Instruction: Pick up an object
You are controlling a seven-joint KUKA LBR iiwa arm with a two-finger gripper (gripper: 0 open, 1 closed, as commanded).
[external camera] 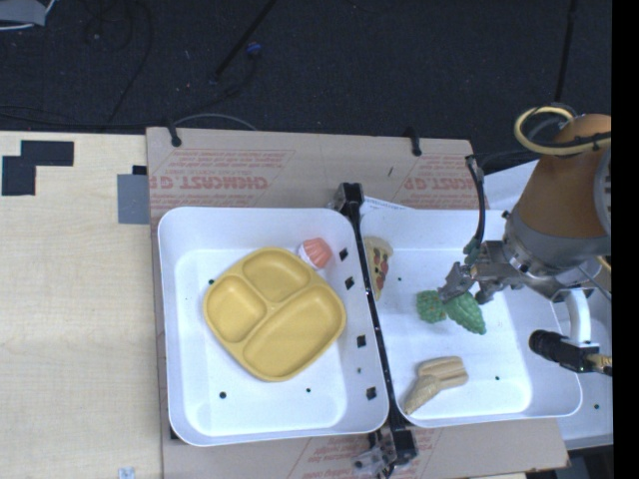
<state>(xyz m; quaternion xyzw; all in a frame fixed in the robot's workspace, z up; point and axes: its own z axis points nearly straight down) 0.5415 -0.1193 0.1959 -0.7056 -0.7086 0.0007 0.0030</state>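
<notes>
In the right bin [519,402] lies a green leafy toy [449,310], close to the bin's middle. My gripper [471,282] hangs right over the toy's upper right part and partly covers it. The view does not show whether the toy is between its tips. A tan, bread-like piece [436,379] lies near the right bin's front edge. A small brown and yellow food toy [377,262] rests against that bin's left wall.
The left bin [190,387] holds a yellow divided plate [275,312] and a small pink and orange toy [317,252] at its back right corner. A black divider [364,297] runs between the bins. The arm [564,203] comes in from the right.
</notes>
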